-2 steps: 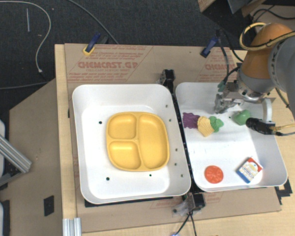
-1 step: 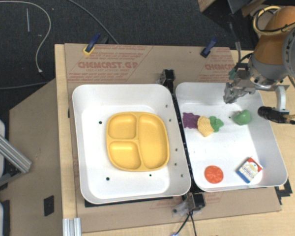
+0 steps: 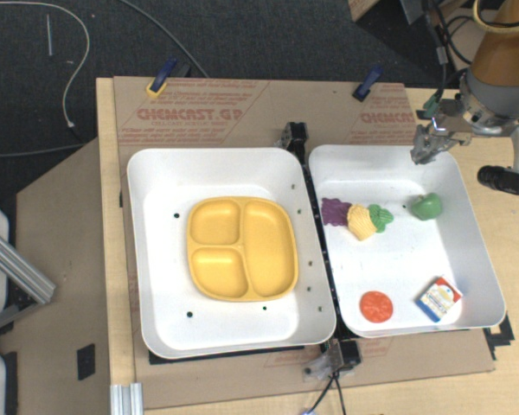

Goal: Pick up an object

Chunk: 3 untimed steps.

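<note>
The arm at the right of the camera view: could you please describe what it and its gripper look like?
The arm has a broad orange band above a rounded grey wrist section. Black cables run beside it, and a loop of yellow cable sits at its upper end. The gripper below is a small grey metal assembly, with a spot of green on its side.

Tray [image 3: 242,249] in left bin [image 3: 147,232] — toys [image 3: 359,219] in right bin [image 3: 476,240].

Arm [image 3: 502,50] reaches in from right, wrist bent down; gripper [image 3: 426,148] hangs low, nothing held.
</note>
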Each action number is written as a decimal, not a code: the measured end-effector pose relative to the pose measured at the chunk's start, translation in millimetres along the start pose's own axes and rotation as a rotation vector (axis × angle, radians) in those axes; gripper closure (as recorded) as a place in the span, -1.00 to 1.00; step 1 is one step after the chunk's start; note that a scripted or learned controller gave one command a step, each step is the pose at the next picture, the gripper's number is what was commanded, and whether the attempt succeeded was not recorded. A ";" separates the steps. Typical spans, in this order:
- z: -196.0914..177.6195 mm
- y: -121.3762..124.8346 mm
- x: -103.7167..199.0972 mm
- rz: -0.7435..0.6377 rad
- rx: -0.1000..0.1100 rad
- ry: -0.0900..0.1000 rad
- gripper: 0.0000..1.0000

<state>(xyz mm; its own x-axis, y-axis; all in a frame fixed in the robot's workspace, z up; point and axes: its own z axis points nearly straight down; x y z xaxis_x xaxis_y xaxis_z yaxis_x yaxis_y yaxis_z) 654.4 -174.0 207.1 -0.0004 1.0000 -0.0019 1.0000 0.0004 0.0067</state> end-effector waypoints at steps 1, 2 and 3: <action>-47.4 -2.3 6.3 -0.002 0.000 0.001 1.00; -51.3 -11.6 55.0 -0.005 0.009 0.004 1.00; -37.2 -9.2 105.0 -0.004 0.010 0.004 1.00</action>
<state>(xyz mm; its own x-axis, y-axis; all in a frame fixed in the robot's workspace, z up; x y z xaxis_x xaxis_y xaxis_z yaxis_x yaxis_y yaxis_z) 645.0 -69.0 244.0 -0.0040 1.0000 0.0019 1.0000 0.0040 -0.0030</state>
